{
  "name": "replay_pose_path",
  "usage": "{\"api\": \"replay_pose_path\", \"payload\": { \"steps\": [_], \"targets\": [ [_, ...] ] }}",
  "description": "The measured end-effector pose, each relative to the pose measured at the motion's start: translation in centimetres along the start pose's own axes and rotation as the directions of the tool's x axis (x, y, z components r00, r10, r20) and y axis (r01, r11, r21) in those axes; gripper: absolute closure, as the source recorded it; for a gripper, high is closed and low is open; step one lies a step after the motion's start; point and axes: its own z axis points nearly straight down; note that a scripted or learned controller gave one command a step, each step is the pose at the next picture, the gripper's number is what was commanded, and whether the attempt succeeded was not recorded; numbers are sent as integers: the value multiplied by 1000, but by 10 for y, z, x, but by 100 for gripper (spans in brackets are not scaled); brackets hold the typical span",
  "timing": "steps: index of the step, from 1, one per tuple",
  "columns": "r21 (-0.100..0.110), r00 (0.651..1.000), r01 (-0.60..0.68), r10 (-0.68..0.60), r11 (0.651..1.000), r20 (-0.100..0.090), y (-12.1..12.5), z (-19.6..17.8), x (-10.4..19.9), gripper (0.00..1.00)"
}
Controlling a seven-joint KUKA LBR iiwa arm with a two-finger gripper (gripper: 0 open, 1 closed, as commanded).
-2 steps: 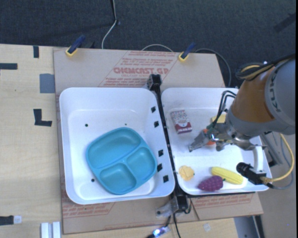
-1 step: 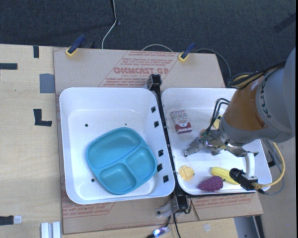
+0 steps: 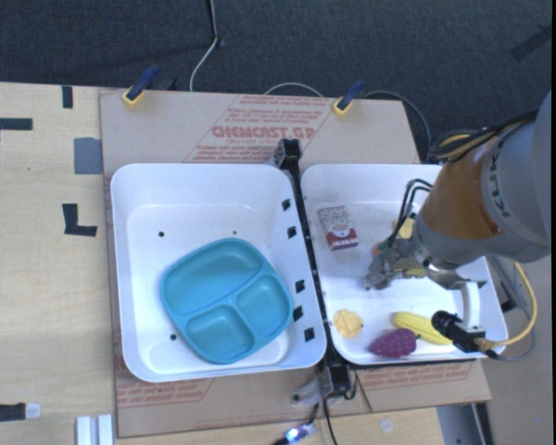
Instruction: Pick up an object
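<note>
The left bin [image 3: 134, 202] holds a blue divided plate [image 3: 226, 298], lying flat toward its near side. Across the black divider, the right bin [image 3: 352, 176] carries the loose items: a small red-and-white packet [image 3: 337, 229] near the far left corner, a small yellow lump [image 3: 348, 323] at the near edge, a purple grape-like toy [image 3: 392, 343] just beside it, and a banana [image 3: 419, 327] to the right of that. The gripper [image 3: 380, 274] hangs low over the bare middle of this bin, between the packet and the near row of items, touching none of them as far as the view shows (whether it is spread or closed I cannot tell; it is too small and dark). No object looks lifted, so the pick seems not yet made: choosing a target, descending, closing and raising all appear to remain.
</note>
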Motion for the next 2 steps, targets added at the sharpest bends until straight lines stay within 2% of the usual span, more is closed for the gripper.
{"api": "replay_pose_path", "payload": {
  "steps": [2],
  "targets": [
    [-4,1000,0,0,1000,-1,-17,-104,-8,100]
  ]
}}
